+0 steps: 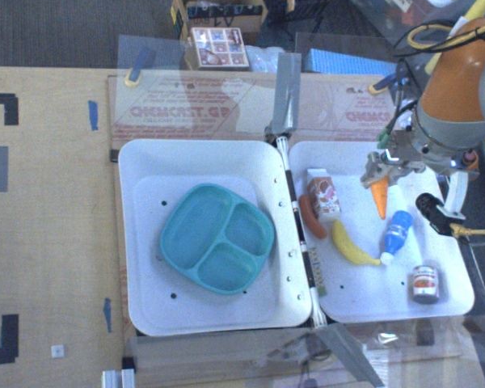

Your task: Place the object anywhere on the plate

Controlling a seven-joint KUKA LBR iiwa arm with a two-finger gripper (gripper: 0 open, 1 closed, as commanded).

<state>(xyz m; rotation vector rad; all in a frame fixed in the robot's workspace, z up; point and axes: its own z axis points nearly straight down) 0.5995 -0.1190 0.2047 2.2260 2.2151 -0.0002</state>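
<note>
Hovering gripper point(381, 170) over carrot point(379, 198) (light, stiff, tapered, slippery); fingers' state impossible to tell; gripping mid-body looking safest.

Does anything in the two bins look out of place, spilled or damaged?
Nothing stands out. The plate lies flat in the left bin; carrot, banana, bottle and can rest in the right bin.

the robot arm point(461, 79) fills the upper right of the frame: a rounded orange band sits above a smooth grey wrist section. black and yellow cables loop around its upper part. below the wrist hangs a grey metal gripper point(381, 170) of blocky, angular parts, with a black rounded piece to its lower right.
</note>
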